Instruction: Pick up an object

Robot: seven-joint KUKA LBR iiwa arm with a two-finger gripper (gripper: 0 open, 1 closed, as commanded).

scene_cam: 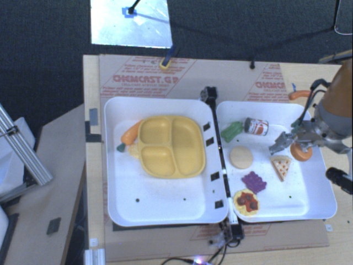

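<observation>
I see the bench [143, 73] on dark carpet, two bins. Arm low over right bin [276, 206]; gripper [287, 142] just above pizza slice [281, 167], grip state unreadable.

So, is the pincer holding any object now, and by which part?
Nothing is seen between its fingers. The pincer hovers over the right bin, above the pizza slice; whether open or shut cannot be told.

The tray [168, 147] is covering part of the carrot [130, 133]; the arm [337, 101] is running off the right edge.
</observation>
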